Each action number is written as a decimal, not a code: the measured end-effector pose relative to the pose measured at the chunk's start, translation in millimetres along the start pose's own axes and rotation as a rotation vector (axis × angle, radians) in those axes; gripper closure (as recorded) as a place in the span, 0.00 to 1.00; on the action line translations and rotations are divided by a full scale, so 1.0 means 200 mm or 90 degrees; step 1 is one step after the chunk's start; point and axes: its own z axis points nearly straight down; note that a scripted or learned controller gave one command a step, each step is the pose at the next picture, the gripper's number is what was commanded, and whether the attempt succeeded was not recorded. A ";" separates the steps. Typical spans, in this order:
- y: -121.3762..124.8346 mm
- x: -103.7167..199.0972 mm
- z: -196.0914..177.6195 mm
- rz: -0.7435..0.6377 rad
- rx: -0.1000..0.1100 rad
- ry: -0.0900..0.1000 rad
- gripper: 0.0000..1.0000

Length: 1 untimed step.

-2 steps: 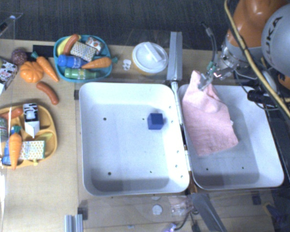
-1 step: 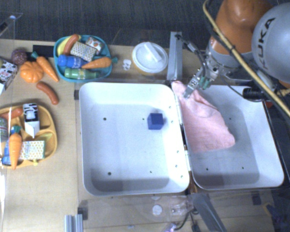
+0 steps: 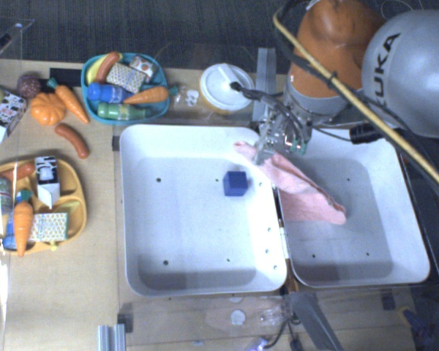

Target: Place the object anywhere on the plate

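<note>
Pincer (image 3: 267, 154) seen closed on the upper end of a pink cloth (image 3: 301, 189) — rest of it trails below and right, into the right bin (image 3: 395, 269). Carrying step judged in hand; next, lifting toward a plate — none identified.

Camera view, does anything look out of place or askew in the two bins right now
Yes. The pink cloth is draped across the divide between the bins, its upper end lifted at the claw, the rest lying in the right bin. The blue block sits squarely in the left bin.
</note>
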 end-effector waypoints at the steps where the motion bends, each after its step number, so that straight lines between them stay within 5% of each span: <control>1: 0.13 0.19 -0.02 -0.191 0.000 0.000 1.00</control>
